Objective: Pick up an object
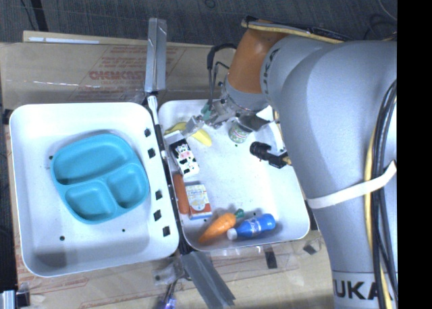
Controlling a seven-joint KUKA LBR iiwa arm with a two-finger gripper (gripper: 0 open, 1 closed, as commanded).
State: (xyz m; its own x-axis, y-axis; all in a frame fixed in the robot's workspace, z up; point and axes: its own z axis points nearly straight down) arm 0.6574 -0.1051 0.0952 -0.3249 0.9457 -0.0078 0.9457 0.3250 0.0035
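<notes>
End effector: we see it [202, 120] low at the right bin's [287, 186] far corner; grip state we cannot tell.
Yellow piece [202, 137]: soft, curved, just beside it.
Carrot [217, 226]: tapered, orange, near edge.
Bottle [252, 227]: blue, glossy cylinder.
Tray [100, 176]: blue, moulded, three compartments, left bin [34, 139].

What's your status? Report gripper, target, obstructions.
Gripper low in right bin, far corner, fingers unclear. Yellow piece beside it, not held. Carrot, blue bottle at near edge.

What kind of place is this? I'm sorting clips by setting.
Probably a robotics lab's grasping test bench: an industrial arm reaches over two white bins, one bearing toys like a carrot and a bottle, beside cardboard and dark carpet.
</notes>
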